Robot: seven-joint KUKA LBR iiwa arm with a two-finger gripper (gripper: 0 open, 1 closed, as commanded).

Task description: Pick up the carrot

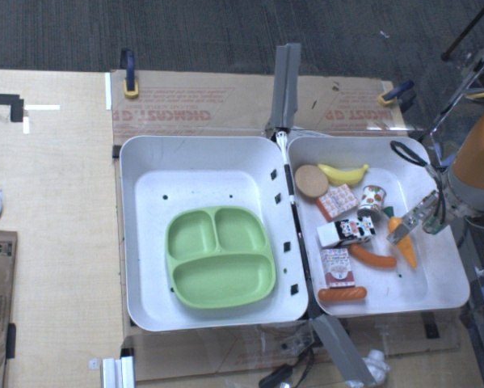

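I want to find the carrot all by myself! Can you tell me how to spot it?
Look in the right-hand white bin, the one full of toy food, and go to its right side, by the gripper. The carrot lies there: small, orange and pointed, tapering to a tip, unlike the longer, round-ended sausage just left of it.
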